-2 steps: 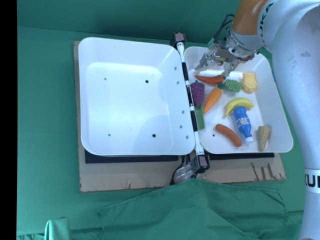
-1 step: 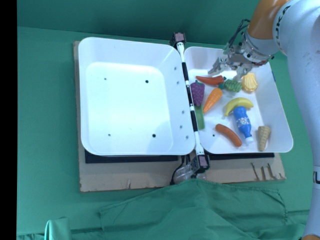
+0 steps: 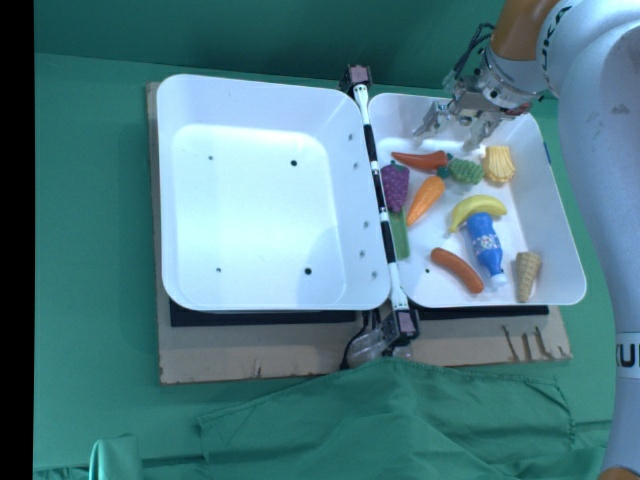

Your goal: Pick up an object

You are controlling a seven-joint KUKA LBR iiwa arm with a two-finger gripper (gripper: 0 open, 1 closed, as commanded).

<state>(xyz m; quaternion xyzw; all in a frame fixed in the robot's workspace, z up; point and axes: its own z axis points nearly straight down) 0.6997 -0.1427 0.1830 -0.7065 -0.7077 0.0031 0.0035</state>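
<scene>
Toys fill the right bin [image 3: 560, 268], lower right of frame: cone [image 3: 527, 272], sausage [image 3: 457, 269], bottle [image 3: 485, 247], then banana [image 3: 475, 208], carrot [image 3: 425, 198], corn [image 3: 498, 164]. All look light, hard, slick plastic; a grip across the carrot's middle seems safest. Left bin [image 3: 200, 108] holds nothing. At upper right the gripper [image 3: 462, 120] hovers, fingers spread, nothing between them.

Bins [image 3: 265, 118] looking glossy white plastic; toys, e.g. banana [image 3: 476, 208] at 3 o'clock, showing shiny plastic. Cloth [image 3: 100, 218] lying matt green w/ wrinkles at 6; cardboard [image 3: 250, 360] showing rough brown.
</scene>
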